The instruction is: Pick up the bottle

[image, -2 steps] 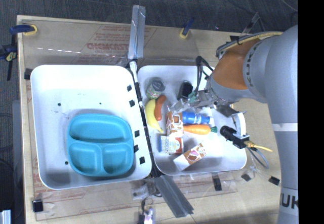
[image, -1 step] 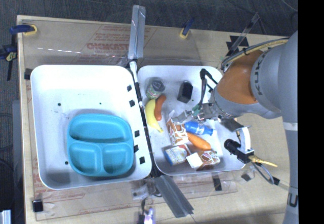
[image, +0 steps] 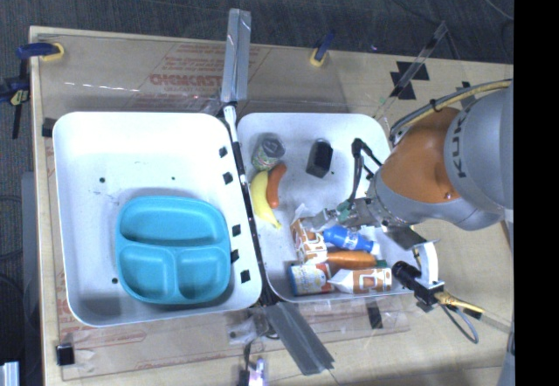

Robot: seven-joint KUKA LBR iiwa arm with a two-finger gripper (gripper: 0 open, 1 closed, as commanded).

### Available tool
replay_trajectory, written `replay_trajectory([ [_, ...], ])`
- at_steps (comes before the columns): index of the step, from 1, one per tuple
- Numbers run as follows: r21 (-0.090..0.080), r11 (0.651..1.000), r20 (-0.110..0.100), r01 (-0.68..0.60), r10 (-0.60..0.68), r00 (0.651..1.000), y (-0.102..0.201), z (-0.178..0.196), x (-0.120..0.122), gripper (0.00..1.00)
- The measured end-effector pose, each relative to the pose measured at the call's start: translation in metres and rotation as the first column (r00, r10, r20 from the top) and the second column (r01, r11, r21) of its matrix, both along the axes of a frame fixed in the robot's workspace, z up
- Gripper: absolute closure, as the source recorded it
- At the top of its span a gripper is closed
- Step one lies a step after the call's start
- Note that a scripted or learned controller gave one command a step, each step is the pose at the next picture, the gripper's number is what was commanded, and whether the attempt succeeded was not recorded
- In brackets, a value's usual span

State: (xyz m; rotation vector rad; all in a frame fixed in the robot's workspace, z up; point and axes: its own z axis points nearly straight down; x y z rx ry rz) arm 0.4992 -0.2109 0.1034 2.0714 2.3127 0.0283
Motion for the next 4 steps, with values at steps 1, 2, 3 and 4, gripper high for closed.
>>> replay_trajectory([
  [1, -0.002, 1.000, 0.005, -0.015, 0.015, 1.000, 0.0008, 0.0003, -0.0056, 0.00],
  [2, -0.002, 1.000, 0.003, -0.025, 0.025, 1.000, 0.0001, -0.0001, -0.0067, 0.00],
  [3, 0.003, 0.996, -0.004, 0.091, -0.091, 0.996, -0.0015, -0.0014, -0.0100, 0.00],
  [4, 0.002, 0.994, -0.004, 0.110, -0.110, 0.994, -0.0027, -0.0016, -0.0107, 0.00],
])
